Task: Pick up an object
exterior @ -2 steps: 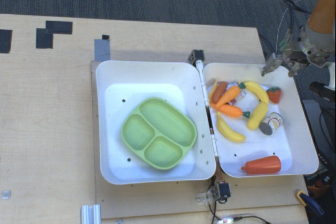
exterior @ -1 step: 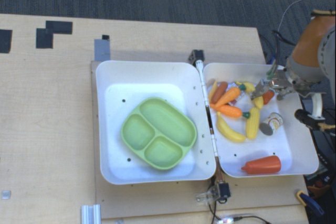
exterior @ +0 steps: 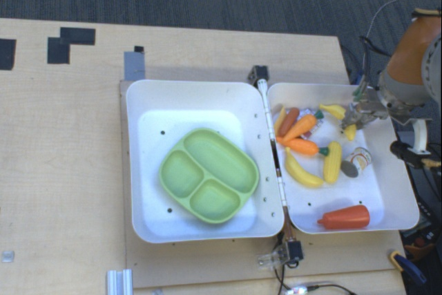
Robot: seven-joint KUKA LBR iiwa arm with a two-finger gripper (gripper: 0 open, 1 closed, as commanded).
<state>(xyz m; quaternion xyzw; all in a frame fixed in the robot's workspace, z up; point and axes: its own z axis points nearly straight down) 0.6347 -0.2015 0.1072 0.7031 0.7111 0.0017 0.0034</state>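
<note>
Right-hand shallow white plastic bin holds a scatter of glossy toy food, smooth moulded plastic by the look. Nearest the claw: a small yellow curved piece, banana-like, lying at the bin's far side, with a second small yellow bit just beside the fingertips. Two-finger gripper sits low over that far right corner, metal-grey, its tips among those yellow pieces; whether they are released or clenched cannot be made out, and nothing can be seen gripped between them. Moving toward the divider: a reddish-brown sausage shape and an orange carrot with green tip, side by side and slanted; a second orange carrot just below them. Mid-bin: a long yellow banana, curved, and a stubby yellow corn cob, ridged, touching or nearly touching its end. Beside the corn, a small grey-and-white can-like cylinder, on its side. Near edge: a fat red pepper-like piece, matte sheen, apart from the rest. Left-hand white bin carries a pale green three-compartment plate, rounded, tilted slightly on the bin floor. Grey arm with orange band enters from the right over the light wooden bench.
</note>
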